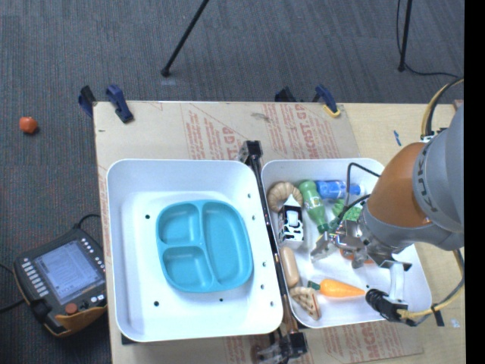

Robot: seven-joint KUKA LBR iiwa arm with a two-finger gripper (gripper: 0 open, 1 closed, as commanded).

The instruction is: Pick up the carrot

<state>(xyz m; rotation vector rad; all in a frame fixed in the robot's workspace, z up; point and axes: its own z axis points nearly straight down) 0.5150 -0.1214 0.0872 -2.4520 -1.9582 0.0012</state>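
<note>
The carrot (341, 288) is orange with a green stub at its left end. It lies flat near the front of the right bin (413, 275), pointing right. My gripper (338, 246) hangs low in the middle of that bin, just behind the carrot and a little apart from it. The grey wrist with its orange band (400, 196) hides the bin's right side. Nothing shows held in the gripper.
Around the gripper lie a green bottle (310, 196), a blue-and-white bottle (334, 188), a bread piece (281, 194), a black-and-white item (292, 224), a sausage (290, 263) and a waffle-like piece (307, 300). A blue divided plate (203, 245) sits in the left bin (125, 203).
</note>
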